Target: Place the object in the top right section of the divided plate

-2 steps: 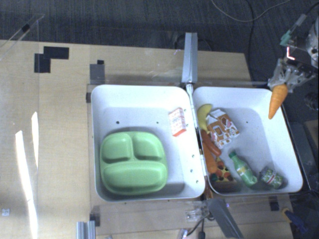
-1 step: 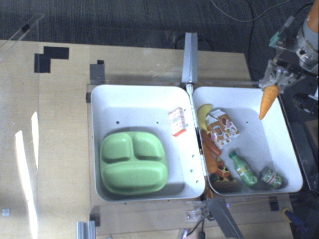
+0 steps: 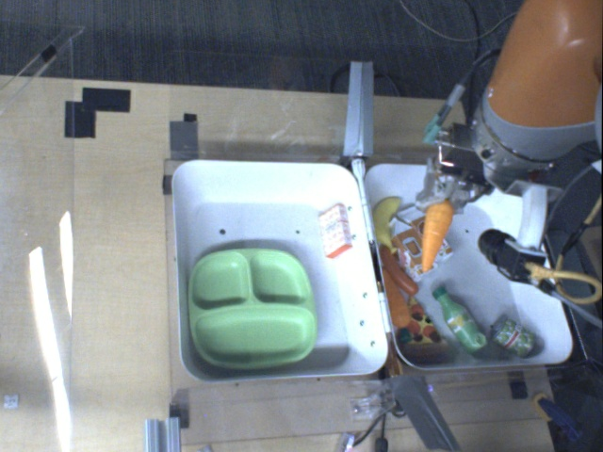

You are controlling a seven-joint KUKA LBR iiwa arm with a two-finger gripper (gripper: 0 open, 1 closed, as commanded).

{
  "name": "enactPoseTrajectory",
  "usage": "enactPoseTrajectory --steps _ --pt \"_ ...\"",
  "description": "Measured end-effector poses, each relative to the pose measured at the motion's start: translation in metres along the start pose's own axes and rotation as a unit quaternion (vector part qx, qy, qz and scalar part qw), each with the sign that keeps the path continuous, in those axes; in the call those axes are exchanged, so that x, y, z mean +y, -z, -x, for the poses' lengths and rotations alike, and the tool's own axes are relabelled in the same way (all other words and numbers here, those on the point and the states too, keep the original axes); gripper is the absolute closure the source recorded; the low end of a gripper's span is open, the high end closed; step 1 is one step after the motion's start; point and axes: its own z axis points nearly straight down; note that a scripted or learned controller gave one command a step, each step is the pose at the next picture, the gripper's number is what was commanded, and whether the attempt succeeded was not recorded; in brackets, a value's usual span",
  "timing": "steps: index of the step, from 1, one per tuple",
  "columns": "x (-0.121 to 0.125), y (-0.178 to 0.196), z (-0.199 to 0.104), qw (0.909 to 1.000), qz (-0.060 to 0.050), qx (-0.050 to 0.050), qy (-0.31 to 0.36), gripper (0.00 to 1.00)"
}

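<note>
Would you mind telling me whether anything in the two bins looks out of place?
One thing: a small red-and-white packet lies by itself in the left bin, beside the green divided plate near the right wall, while the other items sit piled in the right bin.

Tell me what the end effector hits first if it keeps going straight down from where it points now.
Probably the carrot: it sits right under the end effector, over the snack packet in the right bin. Depth is unclear from this slanted view.
</note>
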Motion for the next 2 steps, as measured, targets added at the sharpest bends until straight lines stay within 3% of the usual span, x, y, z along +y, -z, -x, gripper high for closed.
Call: enactPoseTrajectory --steps 1,2 --pt "0.131 0.071 -0.087 0.9978 0.001 0.0 0.066 1.0" --pt "0.102 0.072 -0.213 0.9918 0.001 0.001 0.128 1.0"
